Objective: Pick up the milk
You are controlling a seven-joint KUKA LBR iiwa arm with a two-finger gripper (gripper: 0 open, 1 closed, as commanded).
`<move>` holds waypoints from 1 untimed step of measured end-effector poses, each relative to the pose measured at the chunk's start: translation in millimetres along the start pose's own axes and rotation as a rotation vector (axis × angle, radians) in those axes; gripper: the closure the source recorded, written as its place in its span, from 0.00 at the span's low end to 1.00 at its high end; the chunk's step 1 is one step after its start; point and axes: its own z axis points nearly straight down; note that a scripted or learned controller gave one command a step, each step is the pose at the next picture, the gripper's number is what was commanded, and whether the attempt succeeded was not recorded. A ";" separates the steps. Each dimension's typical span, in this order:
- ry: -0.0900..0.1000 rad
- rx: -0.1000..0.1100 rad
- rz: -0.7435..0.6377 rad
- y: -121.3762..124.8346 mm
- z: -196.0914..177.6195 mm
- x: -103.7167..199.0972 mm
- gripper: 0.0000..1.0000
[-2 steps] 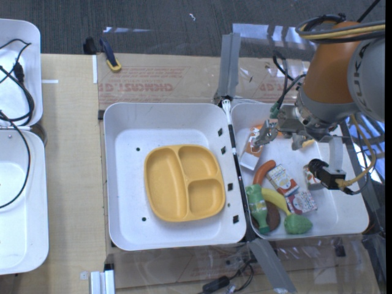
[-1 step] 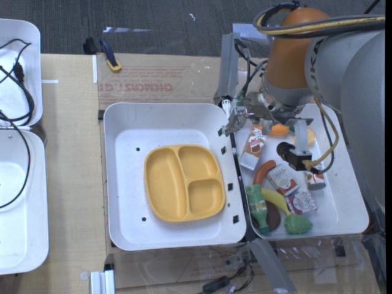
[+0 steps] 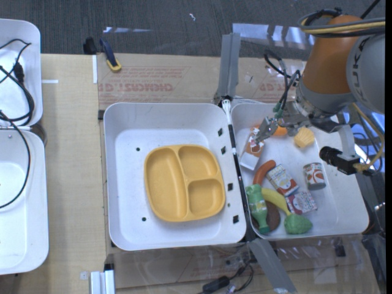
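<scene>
**Q:** What is seen on the bench?

**A:** Two shallow white bins are seen from above. A yellow divided plate (image 3: 184,182) is laid in the left bin (image 3: 116,133). The right bin (image 3: 343,216) is set directly to the right of the plate, and a jumble of toy groceries is held in it.

**Q:** Where is the milk found?

**A:** The milk carton (image 3: 252,150), white with an orange label, is found just right of the plate's upper right corner. It is tipped against the right bin's near wall.

**Q:** And the gripper?

**A:** The gripper (image 3: 267,129) is seen to the upper right of the plate, just above and beside the milk carton. Nothing can be made out as held in it. Whether it is apart or together cannot be told, as its tip is small and cluttered with cables.

**Q:** What else is placed to the right of the plate?

**A:** Farther right of the plate, beyond the carton, a red sausage (image 3: 264,171), a small boxed item (image 3: 282,179) and a can (image 3: 314,176) are seen. To the plate's lower right, a green bottle (image 3: 256,208), a banana (image 3: 275,199) and a green leafy piece (image 3: 297,224) are clustered. A yellow wedge (image 3: 304,138) is seen to the far upper right.
</scene>
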 end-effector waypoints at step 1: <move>0.001 0.000 -0.202 -2.7 -0.2 51.4 0.00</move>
